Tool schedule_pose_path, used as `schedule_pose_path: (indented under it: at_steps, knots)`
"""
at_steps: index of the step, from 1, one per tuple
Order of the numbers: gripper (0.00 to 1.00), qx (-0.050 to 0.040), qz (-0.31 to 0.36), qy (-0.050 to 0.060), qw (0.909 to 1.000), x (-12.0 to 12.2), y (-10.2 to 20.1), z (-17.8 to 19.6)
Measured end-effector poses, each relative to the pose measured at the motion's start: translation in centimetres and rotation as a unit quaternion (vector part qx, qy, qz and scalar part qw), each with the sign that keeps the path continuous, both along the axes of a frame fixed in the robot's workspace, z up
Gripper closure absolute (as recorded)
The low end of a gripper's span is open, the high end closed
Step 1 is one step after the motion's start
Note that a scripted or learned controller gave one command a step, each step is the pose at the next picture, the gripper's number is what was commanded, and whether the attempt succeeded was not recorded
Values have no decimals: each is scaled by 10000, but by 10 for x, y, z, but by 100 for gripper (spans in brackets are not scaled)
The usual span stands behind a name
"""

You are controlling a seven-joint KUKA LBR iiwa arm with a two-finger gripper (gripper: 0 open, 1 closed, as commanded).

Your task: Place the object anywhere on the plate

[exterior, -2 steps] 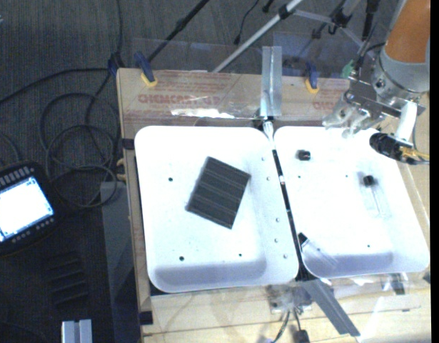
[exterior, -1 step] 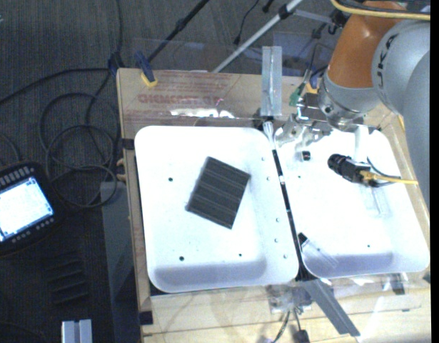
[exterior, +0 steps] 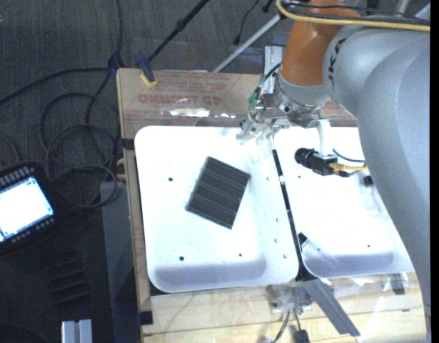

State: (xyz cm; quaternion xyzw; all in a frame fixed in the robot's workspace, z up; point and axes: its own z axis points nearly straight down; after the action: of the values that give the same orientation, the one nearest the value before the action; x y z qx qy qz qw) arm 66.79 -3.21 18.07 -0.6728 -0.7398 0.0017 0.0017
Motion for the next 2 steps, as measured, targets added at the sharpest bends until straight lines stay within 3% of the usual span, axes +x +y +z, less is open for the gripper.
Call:
schedule_pose_path:
  at_steps: [1,2]
  knots:
    - [0,2,0,-2,10000,0,0,0]
    - [0,2,0,-2,10000,0,0,0]
